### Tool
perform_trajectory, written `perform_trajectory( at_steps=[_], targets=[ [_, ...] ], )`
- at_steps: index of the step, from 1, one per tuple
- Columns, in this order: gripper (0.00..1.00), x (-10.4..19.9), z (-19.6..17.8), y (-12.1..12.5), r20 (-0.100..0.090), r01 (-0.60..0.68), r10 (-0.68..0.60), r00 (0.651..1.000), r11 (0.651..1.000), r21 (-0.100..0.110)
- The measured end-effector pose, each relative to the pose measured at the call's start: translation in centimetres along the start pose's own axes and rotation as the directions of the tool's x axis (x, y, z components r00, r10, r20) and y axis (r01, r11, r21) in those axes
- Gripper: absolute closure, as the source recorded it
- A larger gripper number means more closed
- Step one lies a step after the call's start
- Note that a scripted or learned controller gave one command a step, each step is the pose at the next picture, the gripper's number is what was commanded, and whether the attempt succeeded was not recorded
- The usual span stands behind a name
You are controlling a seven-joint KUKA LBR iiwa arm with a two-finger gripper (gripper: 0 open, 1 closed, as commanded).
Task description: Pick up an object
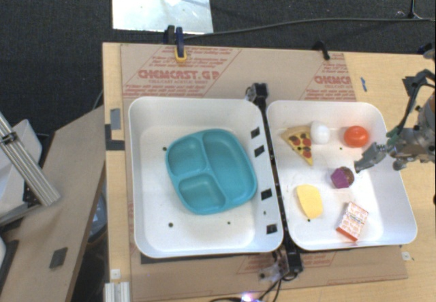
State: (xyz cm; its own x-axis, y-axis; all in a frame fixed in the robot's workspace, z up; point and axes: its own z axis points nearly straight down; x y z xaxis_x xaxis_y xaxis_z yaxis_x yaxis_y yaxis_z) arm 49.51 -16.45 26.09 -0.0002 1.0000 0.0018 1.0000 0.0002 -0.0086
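Where red "CHEMCAST GP" lettering crosses the board [178, 76], the end effector [371, 157], grip state unclear, beside a purple object [342, 176].

The arm [421, 127] reaches in over the bench's right edge, most of it cut off by the frame. Its gripper [371, 157] points left and slightly downward above the right bin's right side. Whether the jaws are parted cannot be told.

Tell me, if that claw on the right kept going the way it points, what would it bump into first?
Probably the purple object. The gripper sits over the right bin, angled down and leftward, and that piece lies just ahead of its tip. Height is hard to judge from above, so it might pass over it and meet the yellow piece.
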Motion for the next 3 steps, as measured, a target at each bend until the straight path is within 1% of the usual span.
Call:
perform_trajectory(
  at_steps=[1, 2, 3],
  targets=[
    [0.0, 0.0, -0.5, 0.2, 0.003, 0.003, -0.003, 1.0, 1.0, -0.01],
    [0.0, 0.3, 4.1, -0.5, 0.001, 0.002, -0.002, 1.0, 1.0, -0.007],
    [0.0, 0.0, 8.4, -0.2, 0.001, 0.001, -0.001, 1.0, 1.0, -0.007]
  ],
)
